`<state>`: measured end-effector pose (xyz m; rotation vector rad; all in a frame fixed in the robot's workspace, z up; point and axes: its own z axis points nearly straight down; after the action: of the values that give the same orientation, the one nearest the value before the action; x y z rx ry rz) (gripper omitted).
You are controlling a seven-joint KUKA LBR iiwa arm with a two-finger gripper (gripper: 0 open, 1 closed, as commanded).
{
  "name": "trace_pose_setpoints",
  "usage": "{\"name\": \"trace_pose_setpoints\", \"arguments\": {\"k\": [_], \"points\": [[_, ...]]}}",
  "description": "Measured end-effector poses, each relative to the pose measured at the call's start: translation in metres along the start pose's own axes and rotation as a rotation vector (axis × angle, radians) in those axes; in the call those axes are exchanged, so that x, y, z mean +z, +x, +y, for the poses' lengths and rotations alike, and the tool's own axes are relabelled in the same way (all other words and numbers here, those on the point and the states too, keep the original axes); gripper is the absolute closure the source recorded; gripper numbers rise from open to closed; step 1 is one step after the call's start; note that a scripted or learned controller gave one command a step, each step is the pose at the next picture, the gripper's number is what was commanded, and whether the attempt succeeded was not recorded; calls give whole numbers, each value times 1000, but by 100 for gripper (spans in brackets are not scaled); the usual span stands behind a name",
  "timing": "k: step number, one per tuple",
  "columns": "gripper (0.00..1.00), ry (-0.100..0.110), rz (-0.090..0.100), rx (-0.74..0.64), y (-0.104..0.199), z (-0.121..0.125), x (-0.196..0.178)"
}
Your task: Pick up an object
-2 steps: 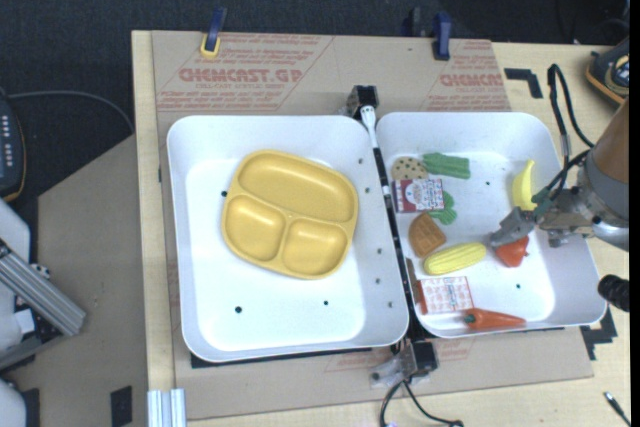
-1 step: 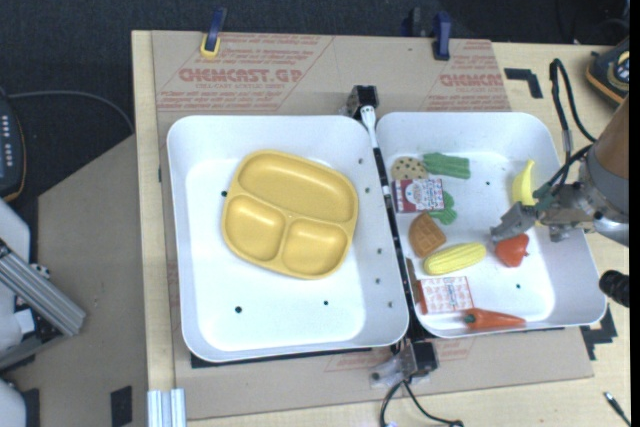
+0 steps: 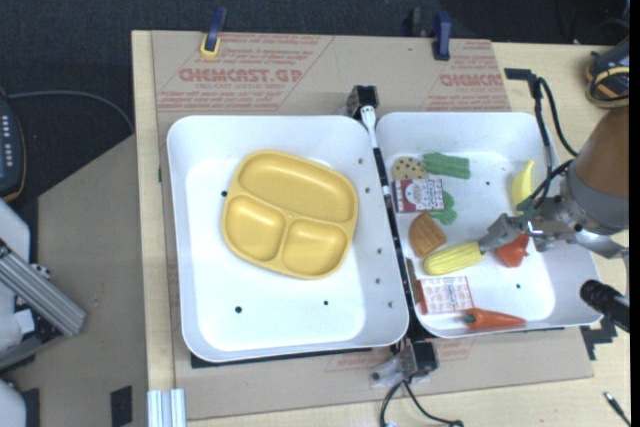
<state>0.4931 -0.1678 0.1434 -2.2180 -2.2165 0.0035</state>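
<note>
Two white bins: left bin (image 3: pixel 200 295) holds one yellow divided plate (image 3: pixel 290 212). Right bin (image 3: pixel 480 125): one corn cob (image 3: pixel 453 258), carrot (image 3: pixel 492 320), banana (image 3: pixel 523 181), green piece (image 3: pixel 446 165), cookie (image 3: pixel 406 168), two cards. Gripper (image 3: pixel 508 242) sits near the bin's right edge over a red piece (image 3: pixel 512 254); fingers narrow, grasp unclear.

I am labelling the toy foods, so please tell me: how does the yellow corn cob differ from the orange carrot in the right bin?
The yellow plastic corn cob is thick and blunt; the orange plastic carrot is thinner and tapers. The cob lies near the bin's middle, tilted, while the carrot lies by the near rim, almost level. Both lie flat in the right white bin.
</note>
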Motion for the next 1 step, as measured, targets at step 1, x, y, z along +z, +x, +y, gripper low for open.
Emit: {"name": "trace_pose_setpoints", "arguments": {"k": [1], "points": [[0,-5,3,-1,1,2,48]]}}
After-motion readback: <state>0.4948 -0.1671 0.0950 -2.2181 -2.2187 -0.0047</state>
